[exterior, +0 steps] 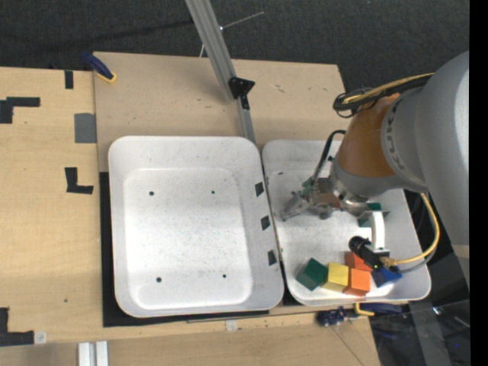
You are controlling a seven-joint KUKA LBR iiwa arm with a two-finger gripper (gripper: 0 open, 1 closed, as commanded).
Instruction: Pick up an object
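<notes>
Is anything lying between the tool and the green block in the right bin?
No. In the camera view, bare white bin floor separates the tool from the green block.

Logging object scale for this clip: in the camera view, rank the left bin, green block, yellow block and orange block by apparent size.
1. left bin, far the largest.
2. green block, yellow block and orange block: these look about alike and partly overlap, so I won't rank them.

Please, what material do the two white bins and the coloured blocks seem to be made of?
The bins look like thin moulded plastic, matte white with dark speckles and rounded rims. The blocks look like painted wood or hard plastic: flat faces, solid green, yellow and orange; which one is unclear.
</notes>
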